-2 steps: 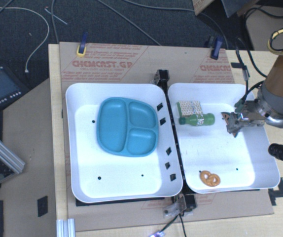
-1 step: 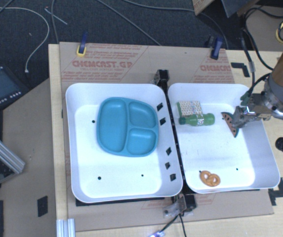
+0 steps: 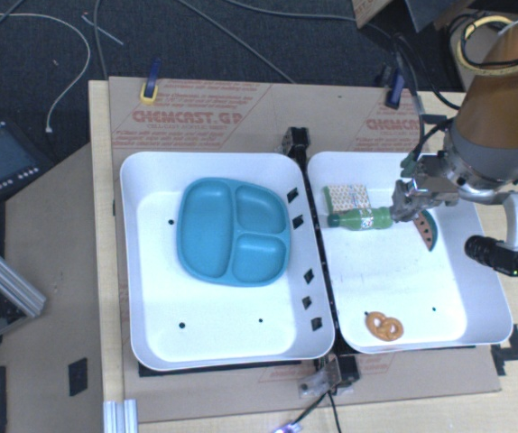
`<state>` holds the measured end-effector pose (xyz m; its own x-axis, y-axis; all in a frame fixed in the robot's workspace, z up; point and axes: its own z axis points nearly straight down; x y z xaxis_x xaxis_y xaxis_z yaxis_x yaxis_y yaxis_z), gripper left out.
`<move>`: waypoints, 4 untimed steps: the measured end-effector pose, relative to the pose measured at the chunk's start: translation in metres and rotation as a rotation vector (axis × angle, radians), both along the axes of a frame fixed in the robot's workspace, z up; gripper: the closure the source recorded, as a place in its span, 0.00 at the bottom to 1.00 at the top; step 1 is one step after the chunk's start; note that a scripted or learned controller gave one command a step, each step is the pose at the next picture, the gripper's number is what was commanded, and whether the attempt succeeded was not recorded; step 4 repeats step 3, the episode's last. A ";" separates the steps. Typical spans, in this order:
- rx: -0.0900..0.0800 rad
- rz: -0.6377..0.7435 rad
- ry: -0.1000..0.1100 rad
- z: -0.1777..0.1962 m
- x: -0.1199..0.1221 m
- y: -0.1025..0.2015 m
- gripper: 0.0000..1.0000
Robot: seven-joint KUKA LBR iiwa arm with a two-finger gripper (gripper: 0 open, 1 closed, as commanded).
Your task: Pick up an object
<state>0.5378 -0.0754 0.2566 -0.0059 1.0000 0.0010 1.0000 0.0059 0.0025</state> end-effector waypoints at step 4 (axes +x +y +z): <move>0.000 -0.001 0.000 -0.034 0.064 0.155 1.00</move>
